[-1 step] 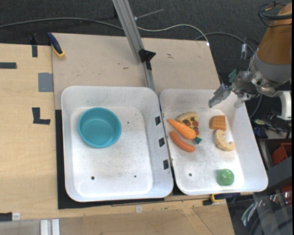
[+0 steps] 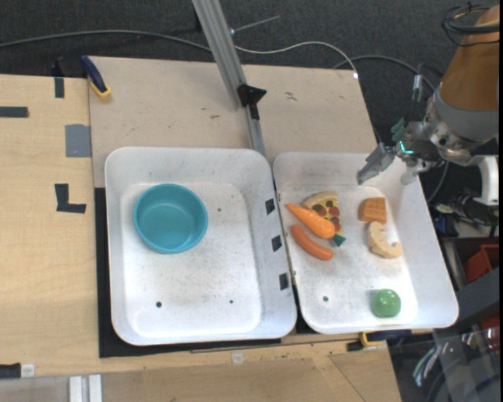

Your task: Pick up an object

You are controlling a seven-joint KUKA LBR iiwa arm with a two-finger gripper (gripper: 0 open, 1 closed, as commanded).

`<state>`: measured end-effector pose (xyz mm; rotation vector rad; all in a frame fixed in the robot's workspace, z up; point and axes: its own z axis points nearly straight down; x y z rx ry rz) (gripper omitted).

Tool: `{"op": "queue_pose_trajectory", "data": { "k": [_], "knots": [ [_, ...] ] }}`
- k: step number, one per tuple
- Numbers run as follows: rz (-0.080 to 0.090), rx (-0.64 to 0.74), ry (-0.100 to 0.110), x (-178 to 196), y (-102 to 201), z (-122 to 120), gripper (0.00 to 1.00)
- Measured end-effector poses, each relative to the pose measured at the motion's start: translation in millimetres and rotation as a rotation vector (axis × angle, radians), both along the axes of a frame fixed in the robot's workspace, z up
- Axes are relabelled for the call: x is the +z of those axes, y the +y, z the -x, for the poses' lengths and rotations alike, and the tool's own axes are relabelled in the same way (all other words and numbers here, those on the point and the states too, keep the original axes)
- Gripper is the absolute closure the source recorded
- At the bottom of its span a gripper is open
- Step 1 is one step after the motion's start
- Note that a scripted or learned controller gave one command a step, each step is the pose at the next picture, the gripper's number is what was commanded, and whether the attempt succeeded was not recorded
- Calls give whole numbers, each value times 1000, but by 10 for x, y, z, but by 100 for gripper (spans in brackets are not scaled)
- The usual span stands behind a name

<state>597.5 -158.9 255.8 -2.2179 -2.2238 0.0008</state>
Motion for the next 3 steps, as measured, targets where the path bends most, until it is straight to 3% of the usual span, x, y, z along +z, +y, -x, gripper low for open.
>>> {"op": "queue_pose_trajectory", "data": {
  "k": [2, 3],
  "knots": [
    [-1, 0, 7, -1175, 8, 82, 0],
    [2, 0, -1, -1678, 14, 79, 0]
  ]
}}
